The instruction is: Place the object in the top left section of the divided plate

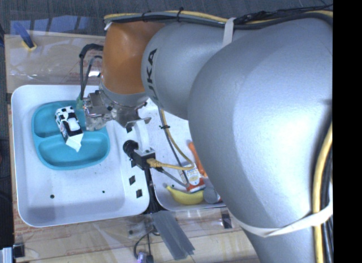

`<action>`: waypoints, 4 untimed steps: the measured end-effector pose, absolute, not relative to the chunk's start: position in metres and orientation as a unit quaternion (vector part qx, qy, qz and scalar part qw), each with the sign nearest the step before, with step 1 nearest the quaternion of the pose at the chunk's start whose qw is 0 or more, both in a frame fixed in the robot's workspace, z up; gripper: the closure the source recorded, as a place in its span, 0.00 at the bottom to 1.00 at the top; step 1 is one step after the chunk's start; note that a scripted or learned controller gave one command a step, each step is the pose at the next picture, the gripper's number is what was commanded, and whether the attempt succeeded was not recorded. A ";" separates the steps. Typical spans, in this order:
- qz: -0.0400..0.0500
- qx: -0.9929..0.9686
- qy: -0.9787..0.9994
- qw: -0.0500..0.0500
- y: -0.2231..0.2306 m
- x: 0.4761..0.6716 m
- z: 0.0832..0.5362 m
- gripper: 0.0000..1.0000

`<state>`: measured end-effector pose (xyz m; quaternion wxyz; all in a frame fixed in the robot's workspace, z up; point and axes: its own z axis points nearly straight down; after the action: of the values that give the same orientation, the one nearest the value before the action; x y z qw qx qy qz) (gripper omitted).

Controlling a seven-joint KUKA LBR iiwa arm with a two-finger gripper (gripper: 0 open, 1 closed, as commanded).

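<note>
The gripper [90, 115] hangs over the right side of the blue divided plate [51, 154], which lies in the left bin [68, 199] toward that bin's far edge. Whether its fingers are open or closed cannot be told, since the wrist and the orange band [121, 58] cover them from above. Just to the left of the gripper, touching or nearly touching it, sits the black-and-white object [68, 121], with a white scrap [76, 142] of it trailing toward the plate's near edge. The object lies over the ridge dividing the plate's upper sections from the large lower one, toward the upper left section, and its long axis runs roughly from the plate's far edge to its near edge. By the look of it, the object is already at or close to the target section, so the coming move likely turns on a small shift to the left and away, or a release. The plate's raised ridges are what stand in the way. Well apart, in the right bin [169, 199] near its front edge, lie a banana [184, 195] and an orange piece [195, 160], partly under the arm.
</note>
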<state>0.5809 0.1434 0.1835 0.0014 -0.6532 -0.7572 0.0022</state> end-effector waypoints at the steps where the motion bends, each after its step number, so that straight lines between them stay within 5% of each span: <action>1: 0.002 -0.602 -0.799 0.002 0.140 0.548 0.164 1.00; 2: 0.002 -0.566 -0.824 0.002 0.147 0.503 0.166 1.00; 3: 0.002 -0.531 -0.847 0.002 0.122 0.475 0.102 1.00; 4: 0.001 -0.531 -0.847 0.002 0.122 0.475 0.102 0.00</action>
<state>0.4752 0.1217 0.1020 0.0019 -0.5311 -0.8473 0.0015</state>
